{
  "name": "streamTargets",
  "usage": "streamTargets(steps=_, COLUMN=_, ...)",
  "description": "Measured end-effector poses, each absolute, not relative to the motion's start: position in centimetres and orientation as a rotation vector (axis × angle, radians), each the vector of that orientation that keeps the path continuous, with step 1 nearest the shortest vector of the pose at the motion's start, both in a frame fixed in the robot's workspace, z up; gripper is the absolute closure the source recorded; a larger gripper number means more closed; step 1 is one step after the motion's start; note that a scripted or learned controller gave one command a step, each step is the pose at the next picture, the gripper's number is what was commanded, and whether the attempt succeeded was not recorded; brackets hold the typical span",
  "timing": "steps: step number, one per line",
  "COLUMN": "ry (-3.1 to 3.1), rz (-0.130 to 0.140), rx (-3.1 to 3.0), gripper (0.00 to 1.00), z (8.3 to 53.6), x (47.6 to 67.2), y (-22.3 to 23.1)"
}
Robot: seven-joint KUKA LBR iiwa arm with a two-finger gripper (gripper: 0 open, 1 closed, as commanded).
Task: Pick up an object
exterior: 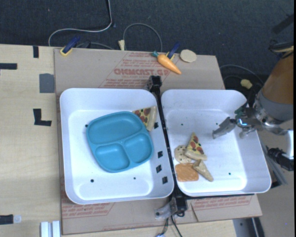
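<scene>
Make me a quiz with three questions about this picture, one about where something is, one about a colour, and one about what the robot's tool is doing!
1. Where is the plate?
A. left bin
B. right bin
C. on the cardboard behind the bins

2. What colour is the plate?
A. red
B. blue
C. yellow

3. What is the tool doing?
A. holding the plate
B. holding the carrot
C. hanging over the right bin, holding nothing

Answers:
1 A, the plate lies flat in the left bin.
2 B, it is blue all over.
3 C, the food pieces lie apart from it, and the carrot lies behind the bins.
</scene>
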State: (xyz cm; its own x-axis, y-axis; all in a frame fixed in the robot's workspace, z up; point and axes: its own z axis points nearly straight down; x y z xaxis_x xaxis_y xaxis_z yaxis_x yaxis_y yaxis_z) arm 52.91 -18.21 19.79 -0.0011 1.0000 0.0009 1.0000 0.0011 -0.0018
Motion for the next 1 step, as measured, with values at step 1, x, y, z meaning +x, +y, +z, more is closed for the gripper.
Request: streamTargets(steps=1, ry=-2.227, rz=-0.004, rx=-2.225, gripper=0.00, z=8.22, x=51.35, y=-12.87)
